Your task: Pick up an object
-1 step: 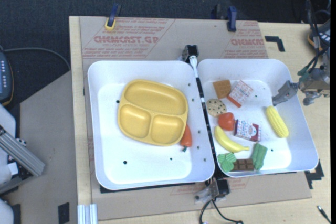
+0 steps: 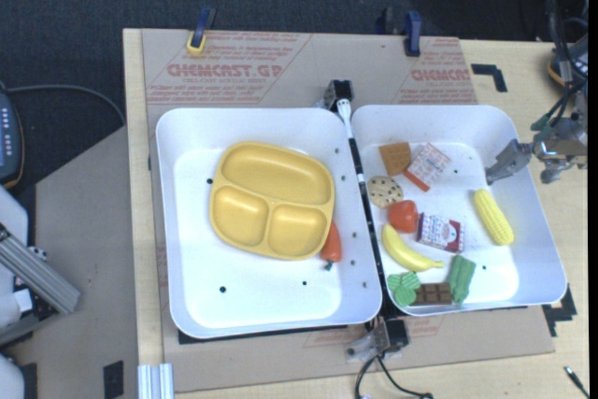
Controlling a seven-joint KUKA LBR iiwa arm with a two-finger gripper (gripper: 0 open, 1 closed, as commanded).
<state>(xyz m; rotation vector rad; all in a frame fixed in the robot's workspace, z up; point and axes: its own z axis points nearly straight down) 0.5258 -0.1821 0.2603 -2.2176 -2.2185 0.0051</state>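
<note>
The tool (image 2: 509,162) hangs at the frame's right, over the right bin's (image 2: 523,285) upper right edge; whether it is spread or pressed together I cannot tell, and no pick looks made yet. Nearest lies the corn cob (image 2: 492,216), yellow, ridged, just below it.

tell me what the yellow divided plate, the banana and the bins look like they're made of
Yellow divided plate: probably moulded plastic, with an even matte colour and soft rounded compartment edges. Banana: likely toy plastic, uniformly bright yellow and smooth. Left bin and right bin: seemingly thin formed white plastic, glossy, with rounded corners and rolled rims.
</note>
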